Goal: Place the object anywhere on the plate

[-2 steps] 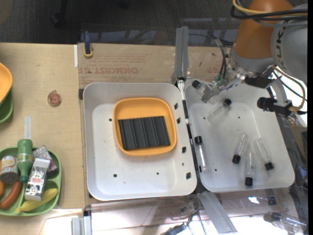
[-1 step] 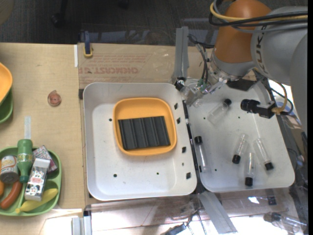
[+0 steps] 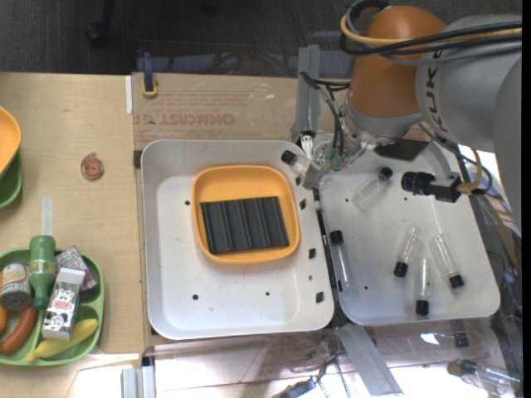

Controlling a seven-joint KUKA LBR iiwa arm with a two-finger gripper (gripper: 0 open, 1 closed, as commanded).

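Item: clear vials (image 3: 423,276) with black caps, loose in my right bin (image 3: 481,293). I judge them light, rigid, slick, prone to rolling; grip mid-barrel. Yellow plate (image 3: 246,181): left bin. Gripper (image 3: 309,166): beyond, at the bins' divide; state unreadable.

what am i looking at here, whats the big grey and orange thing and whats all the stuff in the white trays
That is a robot arm, seen by one camera above the bench looking down at a slant. Its gripper sits at the seam between two shallow white bins. The left bin holds a yellow plate with a dark ridged slab lying on it. The right bin holds several clear tubes with black caps. Off to the left is a green tray of toy food. I cannot see anything held by the gripper.
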